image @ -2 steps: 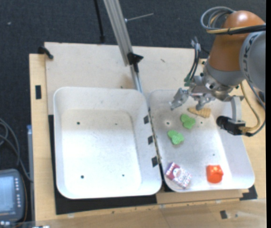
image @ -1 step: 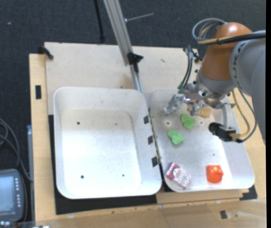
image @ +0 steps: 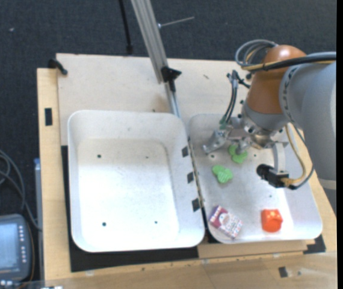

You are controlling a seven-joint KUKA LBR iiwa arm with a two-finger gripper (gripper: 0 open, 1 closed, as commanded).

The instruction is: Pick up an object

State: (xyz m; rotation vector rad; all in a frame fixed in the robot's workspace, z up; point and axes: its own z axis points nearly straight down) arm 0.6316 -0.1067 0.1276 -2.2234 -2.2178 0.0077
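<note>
I see the arm (image: 298,95) reaching in from the right, low over the right bin (image: 298,227). Its tool (image: 239,144) hangs over the far part of that bin, near the top. Right under the tool's tip sits a small green thing (image: 239,157). It looks like the tool is touching it or just above it, but I cannot tell if the tool is apart or together (the metal parts and the wrist hide the tips from me).

A second green piece (image: 222,174) lies a little nearer to me and a bit to the left, just beside the first one. It is not under the tool.

At the near edge of the right bin I see a small red and white packet (image: 225,221), lying flat close to the wall between the bins. To its right sits an orange block (image: 272,220). Both are well apart from the tool.

A black cable end (image: 272,176) hangs off the arm, over the middle of the right bin.

The left bin (image: 78,161) sits beside the right one on the worktop (image: 99,80). A silver pole (image: 150,32) leans up from the back of the worktop, between the two bins.
</note>
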